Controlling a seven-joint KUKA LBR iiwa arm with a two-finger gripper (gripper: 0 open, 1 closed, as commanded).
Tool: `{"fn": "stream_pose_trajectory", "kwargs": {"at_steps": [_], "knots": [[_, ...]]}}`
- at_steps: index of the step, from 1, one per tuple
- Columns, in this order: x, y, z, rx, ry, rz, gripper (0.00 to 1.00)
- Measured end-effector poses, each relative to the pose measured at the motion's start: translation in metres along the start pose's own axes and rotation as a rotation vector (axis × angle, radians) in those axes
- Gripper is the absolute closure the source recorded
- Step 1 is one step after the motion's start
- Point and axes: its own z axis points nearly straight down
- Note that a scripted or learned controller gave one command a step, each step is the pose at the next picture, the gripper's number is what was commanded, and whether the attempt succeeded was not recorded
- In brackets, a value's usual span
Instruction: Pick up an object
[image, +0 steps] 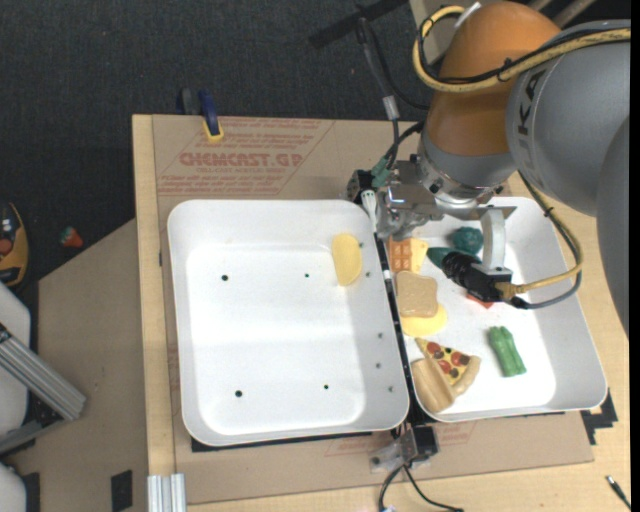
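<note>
**Arm over the bins' divide, toy food below**

Looming at the upper right of the frame, the arm (520, 90) reaches down to the top of the divide between the bins. Left bin (200, 330) fills the centre and holds one yellow piece (347, 259) by its right wall. Right bin (570, 360) holds a bread slice (417, 294) on a yellow disc (424, 322), a pizza slice (447, 369) at its lower left, a waffle (403, 254) at its upper left, a green piece (506, 351) and a teal piece (466, 240). The gripper (400, 210) sits just above the waffle, perhaps touching it; whether its fingers are spread or closed, I cannot tell.
</note>
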Motion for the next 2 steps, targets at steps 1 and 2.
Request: {"fn": "stream_pose_trajectory", "kwargs": {"at_steps": [1,2], "knots": [[0.0,0.001,-0.01,-0.002,-0.001,-0.001,1.0],[0.067,0.077,-0.067,-0.007,0.003,-0.005,1.0]]}}
